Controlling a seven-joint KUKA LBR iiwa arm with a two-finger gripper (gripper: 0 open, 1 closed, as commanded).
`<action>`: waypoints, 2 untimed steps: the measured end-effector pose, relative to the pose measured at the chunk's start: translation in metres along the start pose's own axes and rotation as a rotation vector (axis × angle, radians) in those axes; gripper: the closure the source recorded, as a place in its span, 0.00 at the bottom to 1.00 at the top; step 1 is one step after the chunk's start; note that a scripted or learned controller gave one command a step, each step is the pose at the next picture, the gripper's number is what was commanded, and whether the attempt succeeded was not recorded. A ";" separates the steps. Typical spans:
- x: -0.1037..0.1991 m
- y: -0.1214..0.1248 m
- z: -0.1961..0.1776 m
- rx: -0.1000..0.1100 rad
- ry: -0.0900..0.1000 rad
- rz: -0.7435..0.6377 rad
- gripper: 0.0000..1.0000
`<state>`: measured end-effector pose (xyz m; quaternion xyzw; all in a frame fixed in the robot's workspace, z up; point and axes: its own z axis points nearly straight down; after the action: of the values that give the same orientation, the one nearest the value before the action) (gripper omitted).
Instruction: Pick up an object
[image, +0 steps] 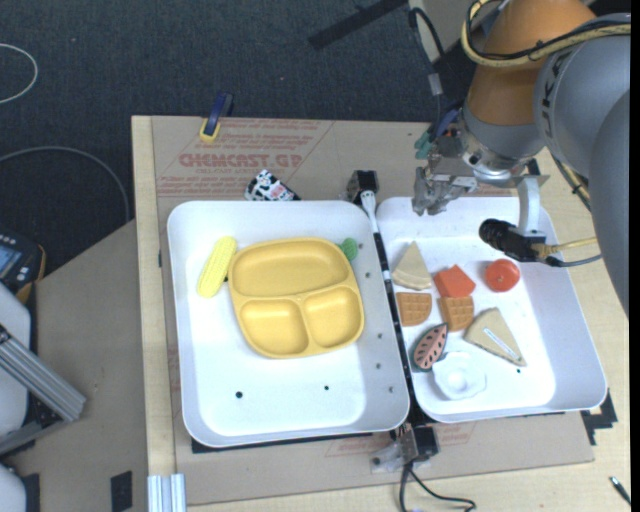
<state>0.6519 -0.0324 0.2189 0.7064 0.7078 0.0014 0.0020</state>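
My gripper (432, 200) hangs over the far left corner of the right bin (575, 330), with nothing seen in it. Toy food lies in that bin below it: a pale sandwich wedge (411, 268), a red-orange block (454, 281), a red tomato (502, 274), two waffle squares (413, 305), a toast wedge (493, 336), a brown-red leaf-shaped piece (430, 346) and a white egg (458, 378). The sandwich wedge is the piece closest to the gripper, a short way toward the front.
The left bin (190, 330) holds a yellow divided plate (296, 296), a corn cob (216, 265) at the plate's left and a small green piece (348, 248) at its far right. A black-and-white object (270, 187) and a blue-yellow clamp (213, 118) lie beyond the bins.
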 end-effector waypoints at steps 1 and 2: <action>0.001 0.003 -0.015 0.000 0.000 0.001 1.00; -0.006 0.016 -0.002 0.000 -0.001 0.001 1.00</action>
<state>0.6683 -0.0384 0.2210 0.7067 0.7075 0.0008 0.0024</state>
